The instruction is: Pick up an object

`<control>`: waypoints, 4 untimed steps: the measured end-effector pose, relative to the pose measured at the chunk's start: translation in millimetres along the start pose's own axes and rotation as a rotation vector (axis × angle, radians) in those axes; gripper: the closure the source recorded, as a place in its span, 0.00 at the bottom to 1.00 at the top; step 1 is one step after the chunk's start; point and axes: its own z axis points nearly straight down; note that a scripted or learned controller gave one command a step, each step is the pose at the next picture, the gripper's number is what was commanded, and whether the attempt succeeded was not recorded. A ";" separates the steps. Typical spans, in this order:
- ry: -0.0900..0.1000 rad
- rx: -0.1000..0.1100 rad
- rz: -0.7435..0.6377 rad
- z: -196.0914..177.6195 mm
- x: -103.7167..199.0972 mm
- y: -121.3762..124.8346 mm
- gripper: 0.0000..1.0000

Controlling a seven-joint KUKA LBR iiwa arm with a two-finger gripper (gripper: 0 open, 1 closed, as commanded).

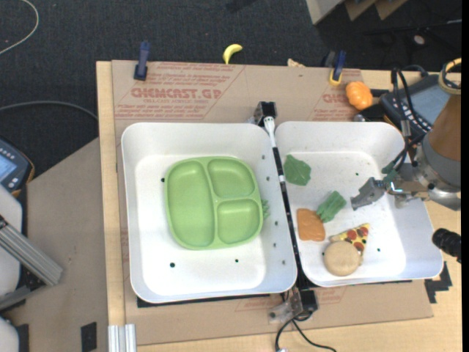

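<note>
Green is what we meet first — a sectioned plate (214,202) lying flat in the left bin (139,196). In the right bin (418,259) we see a green leaf piece (297,170), a toy carrot (316,218) with green top, a pizza slice (353,235) and a round tan cookie (342,258). The gripper (366,194) hangs over this bin, just right of the carrot top — whether its fingers are apart or together, we cannot tell.
</note>
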 end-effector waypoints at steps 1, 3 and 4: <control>0.004 0.009 0.000 91.4 16.2 -12.9 0.00; 0.000 -0.004 0.001 138.2 22.2 -9.4 0.00; -0.004 -0.013 0.000 -45.4 0.7 -9.7 0.00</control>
